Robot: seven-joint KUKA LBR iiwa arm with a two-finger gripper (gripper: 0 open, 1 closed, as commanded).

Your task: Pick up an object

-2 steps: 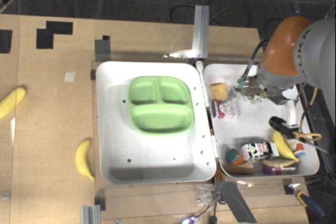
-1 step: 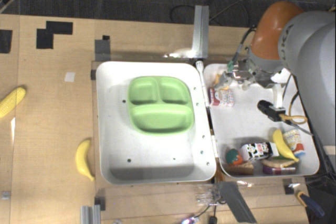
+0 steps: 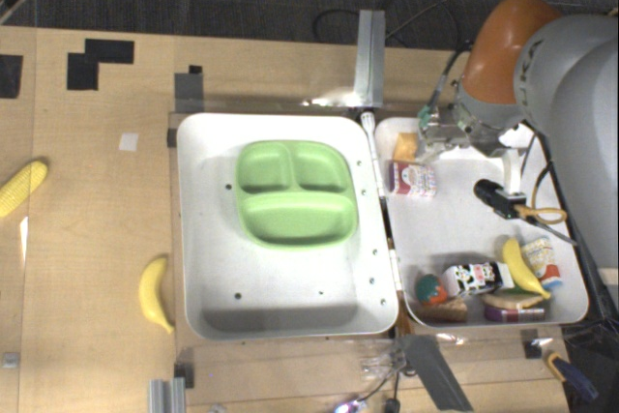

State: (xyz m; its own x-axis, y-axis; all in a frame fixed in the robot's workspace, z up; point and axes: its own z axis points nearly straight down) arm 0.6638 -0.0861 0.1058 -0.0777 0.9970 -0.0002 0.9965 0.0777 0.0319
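My gripper point(image 3: 437, 132) hangs over the back left corner of the right bin point(image 3: 455, 227), reaching in from the right under the orange wrist band. Just to its left lies a small orange-yellow block point(image 3: 404, 146). A pink and white packet point(image 3: 413, 178) sits right in front of that block. Along the bin's front edge are a yellow banana point(image 3: 523, 268), a black and white can point(image 3: 473, 278), a red and green ball point(image 3: 427, 287), a brown piece point(image 3: 446, 309) and a purple item point(image 3: 514, 309). Nothing shows between the gripper's tips.
The left bin point(image 3: 208, 285) holds a green divided tray point(image 3: 294, 191). On the bench to the left of the bins lie a yellow corn cob point(image 3: 21, 189) and a second banana point(image 3: 153, 293). A metal post point(image 3: 370, 58) stands behind the bins.
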